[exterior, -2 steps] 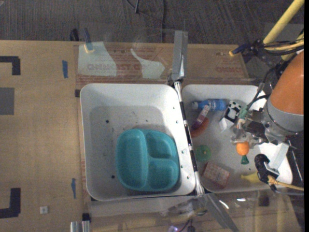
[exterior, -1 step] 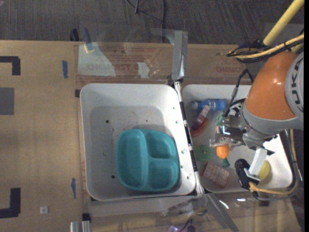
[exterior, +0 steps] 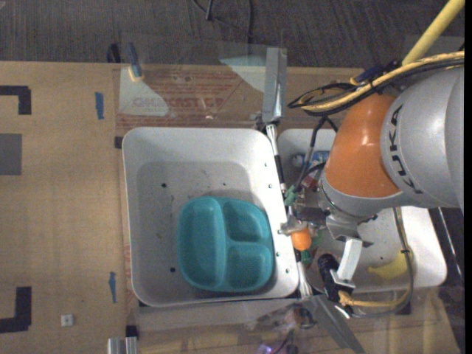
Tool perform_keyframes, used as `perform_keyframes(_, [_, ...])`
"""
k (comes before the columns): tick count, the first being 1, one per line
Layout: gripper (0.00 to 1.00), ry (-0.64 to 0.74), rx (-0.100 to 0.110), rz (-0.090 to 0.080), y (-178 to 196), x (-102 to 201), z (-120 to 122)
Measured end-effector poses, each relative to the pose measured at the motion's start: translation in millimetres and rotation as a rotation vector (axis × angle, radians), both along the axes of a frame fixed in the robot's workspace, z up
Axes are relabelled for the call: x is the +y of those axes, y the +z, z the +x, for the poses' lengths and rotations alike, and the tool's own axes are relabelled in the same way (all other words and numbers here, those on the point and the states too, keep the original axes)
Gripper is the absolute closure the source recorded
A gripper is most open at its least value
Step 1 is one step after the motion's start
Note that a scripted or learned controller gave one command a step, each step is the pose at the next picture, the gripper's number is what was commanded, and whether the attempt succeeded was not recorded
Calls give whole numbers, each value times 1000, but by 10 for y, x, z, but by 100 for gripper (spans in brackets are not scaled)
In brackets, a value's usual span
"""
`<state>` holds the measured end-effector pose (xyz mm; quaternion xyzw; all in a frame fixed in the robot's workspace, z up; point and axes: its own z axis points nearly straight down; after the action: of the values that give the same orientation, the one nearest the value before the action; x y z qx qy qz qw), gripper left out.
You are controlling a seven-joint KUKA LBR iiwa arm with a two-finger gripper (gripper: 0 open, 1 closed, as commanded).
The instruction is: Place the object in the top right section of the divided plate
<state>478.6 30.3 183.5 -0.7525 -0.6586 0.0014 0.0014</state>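
One orange object (exterior: 300, 238) under pincer (exterior: 302, 231).

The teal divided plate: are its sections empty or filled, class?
Empty. All three sections of the teal divided plate show bare teal; it lies flat in the left bin.

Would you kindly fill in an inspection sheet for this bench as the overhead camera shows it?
Surface: cardboard-covered bench with blue and black tape marks; two white bins.
Job's things: teal divided plate lies flat in the left bin, sections bare; small orange object at the rim between the bins, under the wrist.
Clutter: yellow banana-like item in the right bin.
Grippers: gripper over the bin divide; finger state hidden.
Cables: black and yellow cables along the arm; black cords on the floor above.
Surroundings: grey carpet; clear panel behind the left bin.
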Motion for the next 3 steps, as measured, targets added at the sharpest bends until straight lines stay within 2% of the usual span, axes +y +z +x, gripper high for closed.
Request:
perform_keyframes(1, [0,-2,-1,0,1,-6,2])
perform_keyframes(2, [0,-2,-1,0,1,-6,2])
perform_keyframes(3, [0,-519,-4,-2,1587,-119,857])
